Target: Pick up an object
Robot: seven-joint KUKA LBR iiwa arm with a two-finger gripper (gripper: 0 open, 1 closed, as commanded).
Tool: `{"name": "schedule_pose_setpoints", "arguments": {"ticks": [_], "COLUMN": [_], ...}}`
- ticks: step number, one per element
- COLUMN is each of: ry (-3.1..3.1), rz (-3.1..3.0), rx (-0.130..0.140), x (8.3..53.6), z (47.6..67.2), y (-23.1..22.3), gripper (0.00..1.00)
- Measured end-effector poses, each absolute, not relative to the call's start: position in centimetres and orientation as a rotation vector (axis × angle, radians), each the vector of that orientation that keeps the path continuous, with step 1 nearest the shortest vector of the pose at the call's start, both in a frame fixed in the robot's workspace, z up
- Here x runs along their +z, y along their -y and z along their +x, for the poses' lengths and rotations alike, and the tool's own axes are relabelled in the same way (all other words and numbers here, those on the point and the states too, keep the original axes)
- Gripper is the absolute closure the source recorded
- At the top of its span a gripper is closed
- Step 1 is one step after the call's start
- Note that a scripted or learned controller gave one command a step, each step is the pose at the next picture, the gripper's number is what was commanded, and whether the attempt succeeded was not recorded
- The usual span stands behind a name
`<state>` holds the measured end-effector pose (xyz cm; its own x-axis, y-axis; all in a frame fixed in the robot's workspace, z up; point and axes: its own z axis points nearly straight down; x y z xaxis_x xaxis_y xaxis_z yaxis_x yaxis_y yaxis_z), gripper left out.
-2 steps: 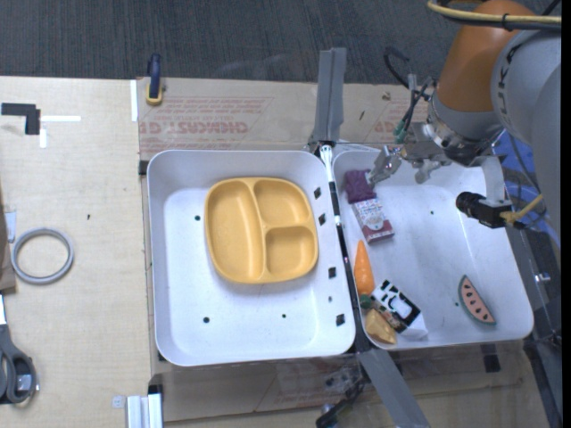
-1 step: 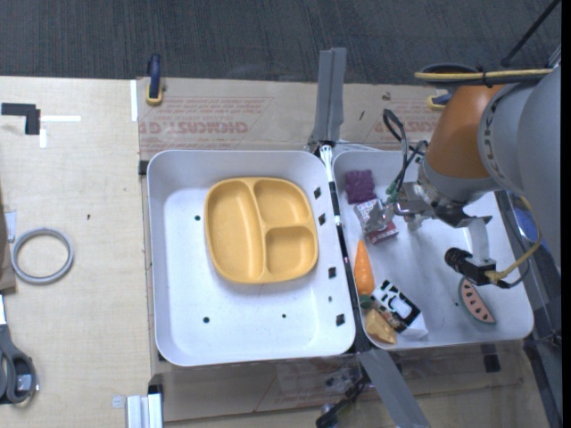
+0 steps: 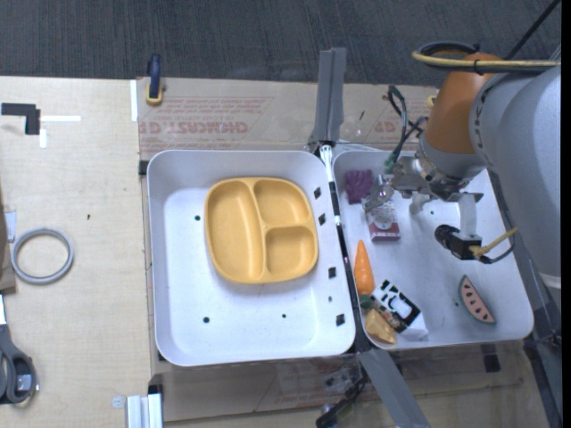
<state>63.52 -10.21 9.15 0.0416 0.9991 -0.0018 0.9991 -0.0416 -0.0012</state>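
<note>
1. Camera view: the tool (image 3: 385,205) is seen low in the right bin (image 3: 500,328), just above a small red-based object (image 3: 384,228) near the purple toy (image 3: 359,185).
2. Whether its fingers are apart or together cannot be told.
3. A straight, centred descent over the red-based object is advised before any closing.
4. The divider wall (image 3: 335,230) lies close on one side and should be cleared.
5. More open room is offered toward the watermelon slice (image 3: 475,300); the carrot (image 3: 363,268) lies nearby.

On the bench we see a tape roll (image 3: 41,255) at nine o'clock, scissors (image 3: 16,374) at eight, a blue clamp (image 3: 154,78) at eleven.
</note>
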Motion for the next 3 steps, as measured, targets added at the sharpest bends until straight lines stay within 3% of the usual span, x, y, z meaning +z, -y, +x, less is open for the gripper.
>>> {"name": "schedule_pose_setpoints", "arguments": {"ticks": [1,2,3], "ry": [-2.177,-2.161,-2.164], "rz": [2.264,2.278,2.276], "rx": [-0.007,-0.003,-0.009], "x": [10.0,19.2,20.0], "z": [63.5,65.9,65.9], "y": [10.2,4.6,4.6], "gripper": [1.0,1.0,1.0]}}
